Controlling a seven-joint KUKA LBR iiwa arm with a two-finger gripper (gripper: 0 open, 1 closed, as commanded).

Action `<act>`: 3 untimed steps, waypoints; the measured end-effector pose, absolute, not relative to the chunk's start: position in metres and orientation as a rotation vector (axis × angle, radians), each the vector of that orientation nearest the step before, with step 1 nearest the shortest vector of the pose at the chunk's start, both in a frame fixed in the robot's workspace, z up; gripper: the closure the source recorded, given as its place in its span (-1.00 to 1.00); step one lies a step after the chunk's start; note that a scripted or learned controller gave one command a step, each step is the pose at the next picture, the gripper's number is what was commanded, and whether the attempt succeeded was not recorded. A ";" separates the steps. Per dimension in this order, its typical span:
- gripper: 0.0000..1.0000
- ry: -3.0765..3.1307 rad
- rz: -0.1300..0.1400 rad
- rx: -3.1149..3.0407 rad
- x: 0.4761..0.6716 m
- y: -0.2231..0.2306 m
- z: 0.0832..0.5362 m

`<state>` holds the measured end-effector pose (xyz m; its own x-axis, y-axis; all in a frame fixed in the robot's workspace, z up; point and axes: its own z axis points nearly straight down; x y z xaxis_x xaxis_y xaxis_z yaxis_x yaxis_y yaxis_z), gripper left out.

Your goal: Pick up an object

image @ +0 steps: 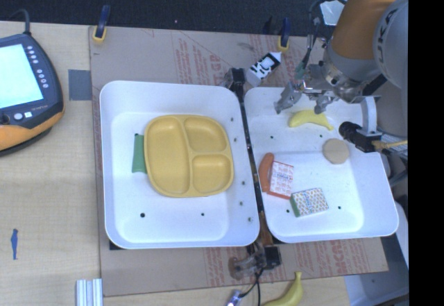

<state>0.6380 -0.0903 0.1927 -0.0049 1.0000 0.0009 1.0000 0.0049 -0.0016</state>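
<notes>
gripper [306, 98]: fingers spread, holding nothing; banana [310, 119]: small, yellow, curved, just below it

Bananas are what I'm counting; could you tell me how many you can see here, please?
2. One banana lies in the right bin, at its far end just below the gripper. The other banana lies on the bench, near the view's bottom edge.

arm [388, 27]: grey, rounded casing
band [366, 10]: broad, orange, above the wrist
wrist: grey metal, narrower than the casing
cables [326, 6]: thin, black, looping beside the wrist
gripper [305, 98]: two slim grey metal fingers, bare metal fittings above
</notes>
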 end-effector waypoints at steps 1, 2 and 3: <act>-1.00 -2.222 0.004 -2.218 0.656 -0.152 0.124; -1.00 -2.225 0.006 -2.213 0.634 -0.093 0.107; -1.00 -2.221 0.005 -2.216 0.656 -0.135 0.092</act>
